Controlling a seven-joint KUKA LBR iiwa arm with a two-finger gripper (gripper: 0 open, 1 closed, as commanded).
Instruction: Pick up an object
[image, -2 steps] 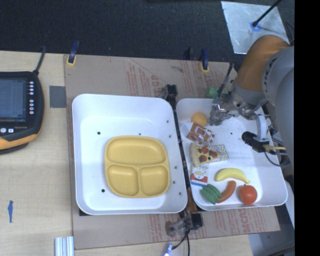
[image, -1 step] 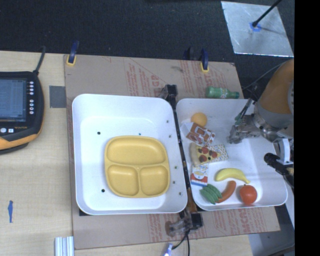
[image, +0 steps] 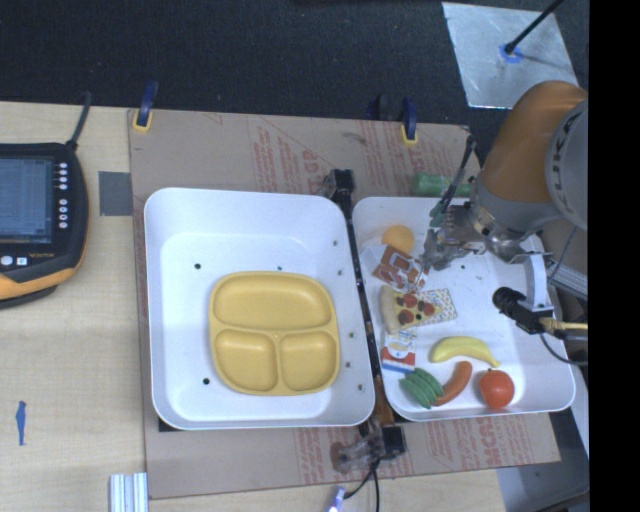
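Bench, right bin (image: 560, 400): gripper (image: 437, 262), jaw state unclear, hovers above pizza slice (image: 405, 310) at its 7 o'clock; descent next.

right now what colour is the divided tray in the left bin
Yellow tray, seen in the camera view.

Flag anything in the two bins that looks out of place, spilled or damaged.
Nothing stands out. The yellow divided tray lies flat in the left bin; the toy foods sit loosely inside the right bin, none spilled over a rim.
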